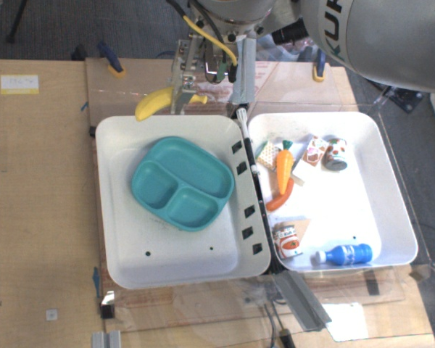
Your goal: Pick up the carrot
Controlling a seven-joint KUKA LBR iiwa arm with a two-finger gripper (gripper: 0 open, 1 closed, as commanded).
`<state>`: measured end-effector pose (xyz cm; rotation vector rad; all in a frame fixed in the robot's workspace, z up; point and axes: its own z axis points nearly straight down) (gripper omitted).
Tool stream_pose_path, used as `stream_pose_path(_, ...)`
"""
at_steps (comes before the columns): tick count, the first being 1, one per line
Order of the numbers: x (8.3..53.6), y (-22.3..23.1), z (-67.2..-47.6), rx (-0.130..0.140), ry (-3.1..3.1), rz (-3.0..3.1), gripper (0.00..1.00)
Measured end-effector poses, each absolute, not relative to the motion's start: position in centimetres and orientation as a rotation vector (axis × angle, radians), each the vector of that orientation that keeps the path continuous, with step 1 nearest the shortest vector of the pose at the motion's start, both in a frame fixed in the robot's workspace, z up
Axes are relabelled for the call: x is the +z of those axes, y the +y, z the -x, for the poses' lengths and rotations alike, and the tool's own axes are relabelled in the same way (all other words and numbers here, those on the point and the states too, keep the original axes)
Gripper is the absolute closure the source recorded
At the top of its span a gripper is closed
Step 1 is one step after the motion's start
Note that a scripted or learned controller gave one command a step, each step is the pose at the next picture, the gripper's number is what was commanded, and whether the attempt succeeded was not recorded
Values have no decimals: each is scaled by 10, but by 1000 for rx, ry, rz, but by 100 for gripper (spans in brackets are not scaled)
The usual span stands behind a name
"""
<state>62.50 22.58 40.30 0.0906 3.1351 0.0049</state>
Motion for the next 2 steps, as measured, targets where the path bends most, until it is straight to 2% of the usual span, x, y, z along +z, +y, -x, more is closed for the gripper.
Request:
stream_pose_path(1,430,226,-640,6,3102,417,100)
stream_pose_path(2,438,157,-593,2,3051,717,100)
